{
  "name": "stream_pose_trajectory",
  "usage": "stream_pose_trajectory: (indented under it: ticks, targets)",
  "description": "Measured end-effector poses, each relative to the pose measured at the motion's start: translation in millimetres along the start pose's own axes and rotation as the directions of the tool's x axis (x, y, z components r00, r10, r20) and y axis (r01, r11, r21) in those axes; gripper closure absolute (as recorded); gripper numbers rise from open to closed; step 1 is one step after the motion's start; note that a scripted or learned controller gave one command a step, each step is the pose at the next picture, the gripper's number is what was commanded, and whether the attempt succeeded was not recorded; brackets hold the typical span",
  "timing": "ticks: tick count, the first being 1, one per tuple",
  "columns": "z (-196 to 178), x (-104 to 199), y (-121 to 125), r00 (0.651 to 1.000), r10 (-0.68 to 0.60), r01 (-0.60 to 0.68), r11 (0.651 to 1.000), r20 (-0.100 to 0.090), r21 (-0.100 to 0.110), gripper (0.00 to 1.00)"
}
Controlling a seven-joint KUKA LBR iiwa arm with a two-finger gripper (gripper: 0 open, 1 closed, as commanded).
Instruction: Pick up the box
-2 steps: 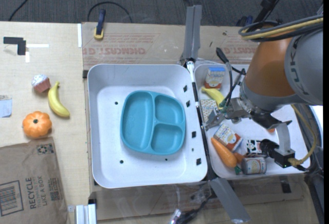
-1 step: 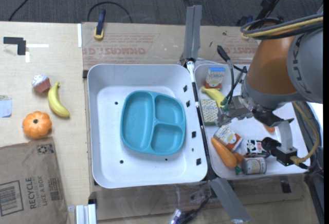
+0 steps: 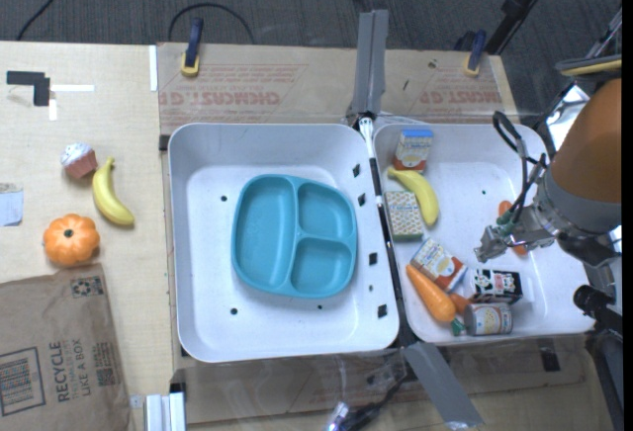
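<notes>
Progress on this one looked like basically zero, judging by how things lay. The end effector (image 3: 492,246) hung over the right side of the right bin (image 3: 465,150), low above the bin floor, and nothing was visibly in it. Whether it was apart or together, honestly I couldn't tell, it was too small and cluttered at that angle. As for the box, my best guess was the small orange-and-white carton (image 3: 438,262) lying flat and a bit tilted in the middle of that bin, just left of the end effector and right beside the carrot (image 3: 431,292). There was also a black-and-white milk carton (image 3: 497,284) just nearer than the end effector, with a can (image 3: 489,320) on its side touching or almost touching it, so it could have been going for that instead. A cracker-looking packet (image 3: 403,215) sat by the left wall next to a banana (image 3: 419,194), and a little yogurt-type cup (image 3: 412,149) was at the far end. The left bin (image 3: 198,251) just had the blue divided plate (image 3: 295,235). So the whole grab, close and lift was left to do, in a pretty crowded spot.
</notes>
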State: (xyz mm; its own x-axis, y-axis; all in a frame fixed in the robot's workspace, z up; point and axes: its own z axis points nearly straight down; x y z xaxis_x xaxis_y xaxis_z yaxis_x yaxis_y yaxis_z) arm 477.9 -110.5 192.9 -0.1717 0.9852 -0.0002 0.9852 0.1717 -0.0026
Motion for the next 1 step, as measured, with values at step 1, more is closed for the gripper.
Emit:
stream_pose_trajectory:
  ticks: [1]
  targets:
    - [0.0, 0.1, 0.1, 1.000, 0.000, 0.000, 1.000, 0.000, 0.000, 0.00]
